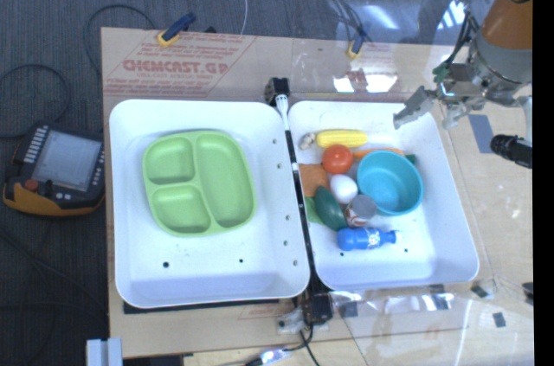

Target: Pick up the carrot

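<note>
My gripper (pixel 430 110) hangs over the far right corner of the right bin (pixel 450 256), its two fingers spread apart with nothing between them, one finger (pixel 410 111) slanting out over the bin's far rim. The carrot (pixel 378 152) lies well inside that bin, apart from my gripper. It is an orange strip tucked against the far side of the blue bowl (pixel 389 183), which hides most of it, with a green end poking out by the bowl's right edge. Just beyond it, toward the far rim, lies a yellow corn cob (pixel 342 138), and a red tomato (pixel 338 157) sits touching the carrot's left end. Nearer the middle wall are an orange wedge (pixel 309 177), a white egg (pixel 344 187), a dark green piece (pixel 328 208) and a small grey thing (pixel 363 206). A blue bottle (pixel 366 240) lies toward the near rim. The left bin (pixel 130 269) carries a green divided plate (pixel 198 182).
</note>
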You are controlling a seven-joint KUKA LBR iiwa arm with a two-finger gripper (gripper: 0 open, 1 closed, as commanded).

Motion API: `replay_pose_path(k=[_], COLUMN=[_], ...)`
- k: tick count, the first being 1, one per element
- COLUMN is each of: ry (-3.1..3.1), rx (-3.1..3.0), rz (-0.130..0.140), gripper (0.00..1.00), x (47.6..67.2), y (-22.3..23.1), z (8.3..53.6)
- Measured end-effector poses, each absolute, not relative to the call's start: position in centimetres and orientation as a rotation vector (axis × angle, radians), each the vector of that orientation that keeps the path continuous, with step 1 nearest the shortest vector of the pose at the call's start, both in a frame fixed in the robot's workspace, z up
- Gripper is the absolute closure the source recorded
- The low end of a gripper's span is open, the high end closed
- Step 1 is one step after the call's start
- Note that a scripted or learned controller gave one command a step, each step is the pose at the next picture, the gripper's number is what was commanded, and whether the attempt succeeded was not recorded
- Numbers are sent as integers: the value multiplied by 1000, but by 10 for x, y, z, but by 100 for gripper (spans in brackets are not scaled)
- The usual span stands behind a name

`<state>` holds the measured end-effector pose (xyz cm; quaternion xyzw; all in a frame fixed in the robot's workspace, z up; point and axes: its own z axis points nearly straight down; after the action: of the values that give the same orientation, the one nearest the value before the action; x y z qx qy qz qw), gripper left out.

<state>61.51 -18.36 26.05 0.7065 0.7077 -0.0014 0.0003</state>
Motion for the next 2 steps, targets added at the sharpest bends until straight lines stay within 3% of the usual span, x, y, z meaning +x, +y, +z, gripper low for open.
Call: replay_pose_path(k=[1, 2], ry=[2212, 2210], rx=[2235, 2227], rz=[-8, -7], gripper=[0, 100], x=[642, 644], y=[-159, -160], z=[99, 111])
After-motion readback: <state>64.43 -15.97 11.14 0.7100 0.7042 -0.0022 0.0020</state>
